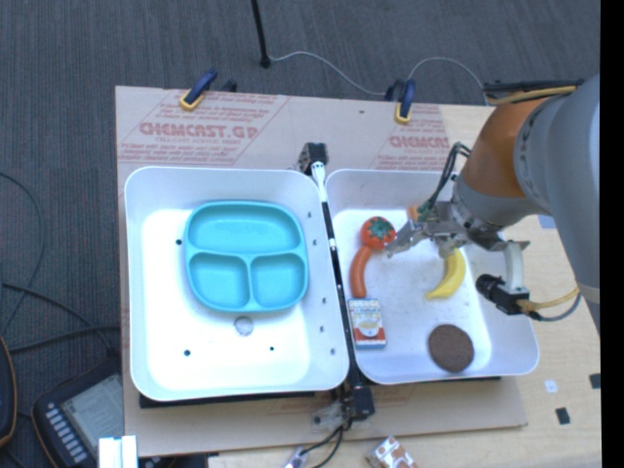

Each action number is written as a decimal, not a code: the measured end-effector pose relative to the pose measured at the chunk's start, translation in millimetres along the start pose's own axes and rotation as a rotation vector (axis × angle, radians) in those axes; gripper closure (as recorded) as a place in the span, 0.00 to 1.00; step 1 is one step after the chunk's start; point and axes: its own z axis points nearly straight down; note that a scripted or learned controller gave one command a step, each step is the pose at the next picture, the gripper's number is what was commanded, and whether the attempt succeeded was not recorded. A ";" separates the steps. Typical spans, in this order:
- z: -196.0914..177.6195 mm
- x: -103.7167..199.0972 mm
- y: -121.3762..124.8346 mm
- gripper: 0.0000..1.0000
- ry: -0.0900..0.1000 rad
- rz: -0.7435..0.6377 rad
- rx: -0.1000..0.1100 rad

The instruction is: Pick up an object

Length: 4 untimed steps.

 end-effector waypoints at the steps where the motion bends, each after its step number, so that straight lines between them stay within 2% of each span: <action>1: 19.6 29.2 -51.5 0.00 0.002 0.003 -0.001; 2: 9.2 28.9 -51.0 1.00 0.003 0.004 -0.001; 3: 9.4 29.1 -51.1 0.00 0.003 0.004 -0.001; 4: 0.0 29.0 -51.3 1.00 0.003 0.004 0.000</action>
